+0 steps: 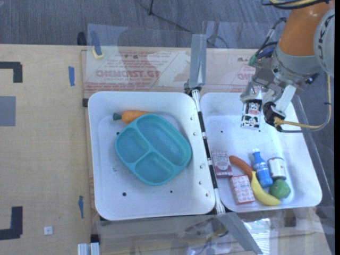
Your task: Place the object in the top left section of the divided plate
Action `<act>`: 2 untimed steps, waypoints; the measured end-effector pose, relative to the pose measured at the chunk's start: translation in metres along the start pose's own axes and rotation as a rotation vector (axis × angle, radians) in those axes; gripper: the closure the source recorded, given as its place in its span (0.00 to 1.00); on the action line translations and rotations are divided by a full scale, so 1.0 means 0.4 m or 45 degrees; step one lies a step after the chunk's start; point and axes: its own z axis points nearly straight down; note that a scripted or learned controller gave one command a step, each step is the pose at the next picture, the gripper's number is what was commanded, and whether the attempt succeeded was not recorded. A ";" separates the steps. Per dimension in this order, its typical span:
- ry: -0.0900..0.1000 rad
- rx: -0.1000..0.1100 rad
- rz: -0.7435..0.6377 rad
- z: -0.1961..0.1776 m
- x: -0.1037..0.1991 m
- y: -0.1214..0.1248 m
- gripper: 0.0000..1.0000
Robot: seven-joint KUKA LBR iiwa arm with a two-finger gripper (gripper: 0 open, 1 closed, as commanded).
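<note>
White carton [251,114] clamped between the jaws, above the right bin [311,158]

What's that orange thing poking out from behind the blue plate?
It looks like a toy carrot with a green top, lying in the left bin against the divided plate's far rim. The rim covers its lower edge.

arm [311,20]: cut off by right edge | carrot [132,115]: partly hidden behind divided plate [153,149]

Grey arm [311,31] with orange band; yellow and black cables looped.
</note>
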 end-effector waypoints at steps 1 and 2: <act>0.002 0.006 0.259 0.140 0.136 -0.169 1.00; -0.016 -0.022 0.336 0.097 0.176 -0.325 1.00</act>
